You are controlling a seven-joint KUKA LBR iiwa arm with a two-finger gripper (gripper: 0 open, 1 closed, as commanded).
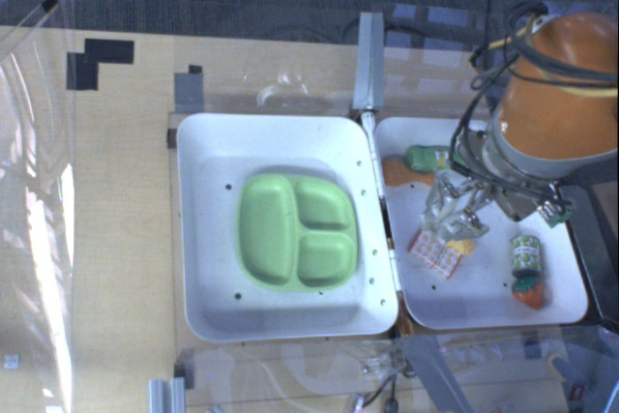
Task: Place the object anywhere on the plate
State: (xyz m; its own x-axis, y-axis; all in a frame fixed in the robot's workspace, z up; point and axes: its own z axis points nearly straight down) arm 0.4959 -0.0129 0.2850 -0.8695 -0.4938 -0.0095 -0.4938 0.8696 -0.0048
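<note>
The end effector (455, 208) is lowered over a pink patterned packet (435, 253) in the right bin; its grip cannot be told. Pickup is underway; the green divided plastic plate (295, 232) awaits.

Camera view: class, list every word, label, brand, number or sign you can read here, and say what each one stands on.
No text can be read.
Green can: label print too small and blurred.
Flat packet with a red pattern: print blurred.
Green divided plate: no marking visible.
</note>
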